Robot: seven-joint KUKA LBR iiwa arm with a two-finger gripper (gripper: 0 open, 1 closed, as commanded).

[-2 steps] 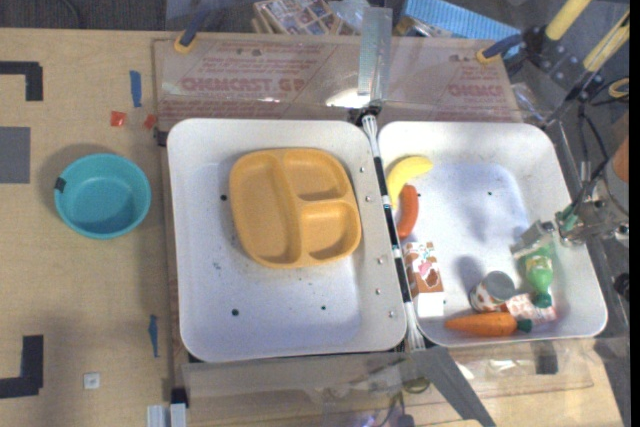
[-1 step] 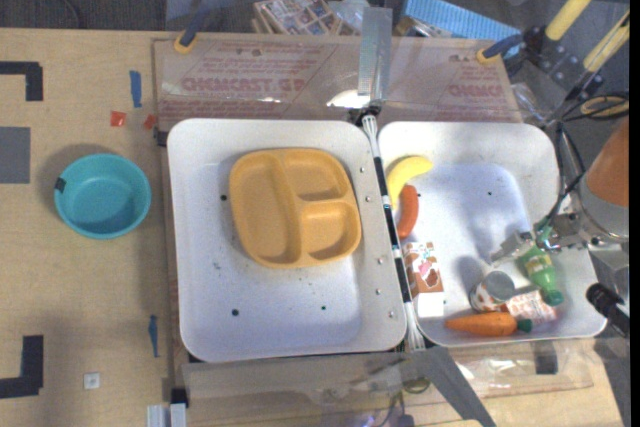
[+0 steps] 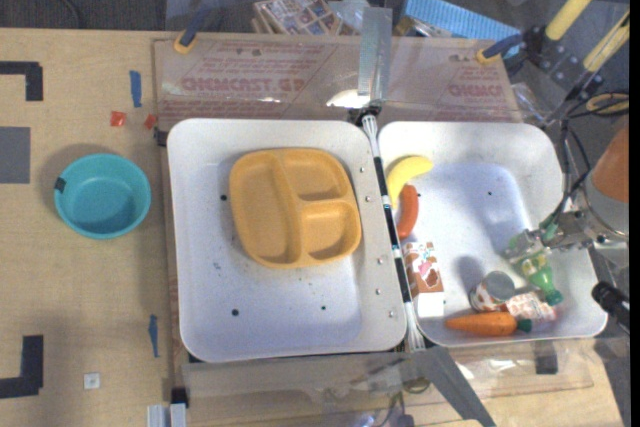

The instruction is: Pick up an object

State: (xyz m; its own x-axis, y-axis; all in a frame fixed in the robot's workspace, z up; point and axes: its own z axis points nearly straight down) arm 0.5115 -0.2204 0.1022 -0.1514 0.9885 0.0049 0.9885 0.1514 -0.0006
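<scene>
In the right bin (image 3: 500, 185), several objects lie along the left and front sides. A yellow banana (image 3: 405, 172) and a red sausage (image 3: 408, 210) sit by the left wall, with a small printed box (image 3: 424, 265) below them. An orange carrot (image 3: 482, 322) lies at the front, next to a tipped can (image 3: 494, 293). A green item (image 3: 540, 273) sits near the right wall. My gripper (image 3: 537, 240) hangs low over the bin's right side, just above the green item. Nothing shows as held.
The left bin (image 3: 200, 215) holds a yellow divided plate (image 3: 295, 207). A teal bowl (image 3: 102, 195) stands on the bench at far left. A metal divider (image 3: 385, 235) separates the bins. Cables and boxes crowd the space behind them.
</scene>
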